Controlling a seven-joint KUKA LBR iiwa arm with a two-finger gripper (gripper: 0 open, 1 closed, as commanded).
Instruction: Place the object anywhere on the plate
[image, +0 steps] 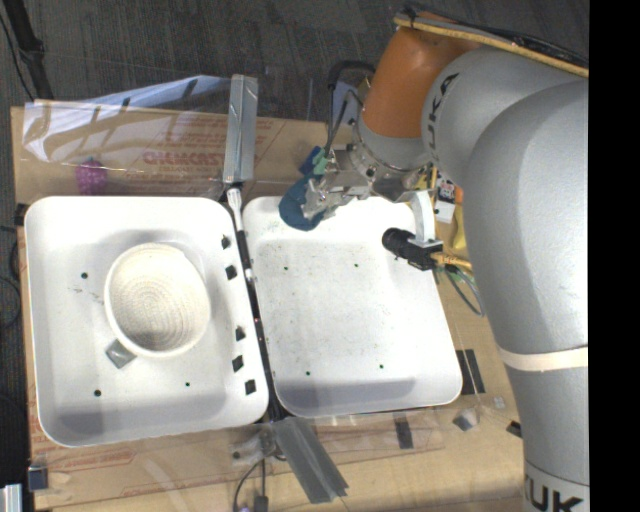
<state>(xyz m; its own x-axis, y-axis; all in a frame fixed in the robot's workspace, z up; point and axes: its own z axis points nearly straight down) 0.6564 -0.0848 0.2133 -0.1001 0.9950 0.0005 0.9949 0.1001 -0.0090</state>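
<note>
A round, ribbed white plate (155, 297) lies in the left bin (60, 400). My gripper (318, 200) hangs over the far left corner of the right bin (350, 380). It is shut on a dark blue rounded object (295, 212), which sticks out below and to the left of the fingers and overlaps the bin's far rim. The upper part of the blue object is hidden behind the fingers. The plate is well to the left of the gripper, across the divider between the bins.
A small grey piece (118, 353) lies in the left bin against the plate's near left edge. A black part (405, 245) juts over the right bin's right side. The arm's large grey body (530, 250) covers the right.
</note>
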